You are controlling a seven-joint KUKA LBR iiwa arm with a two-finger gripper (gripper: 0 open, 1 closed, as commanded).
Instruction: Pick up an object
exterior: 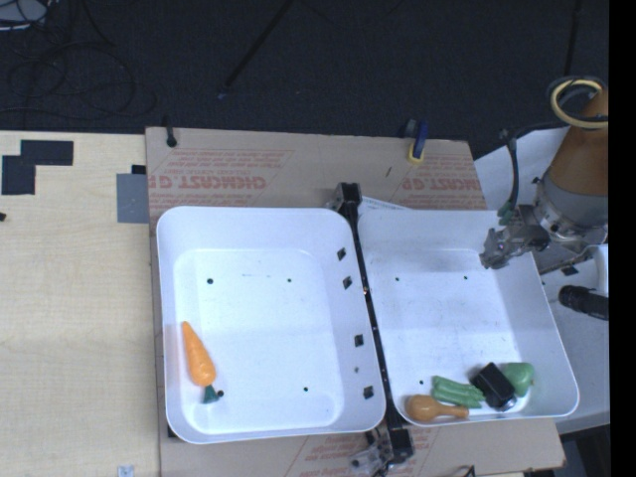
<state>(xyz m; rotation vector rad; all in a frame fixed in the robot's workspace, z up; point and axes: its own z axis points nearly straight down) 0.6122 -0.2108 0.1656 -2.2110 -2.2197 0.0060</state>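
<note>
Orange gourd point(434, 408) in right bin point(556, 346), mirrored red cardboard lettering point(211, 180) unreadable, end effector point(494, 253) state unclear

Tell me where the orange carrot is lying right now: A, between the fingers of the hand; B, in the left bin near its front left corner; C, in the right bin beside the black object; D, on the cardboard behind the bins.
B: the carrot lies on the floor of the left bin by its front left corner, far from the hand over the right bin.
</note>
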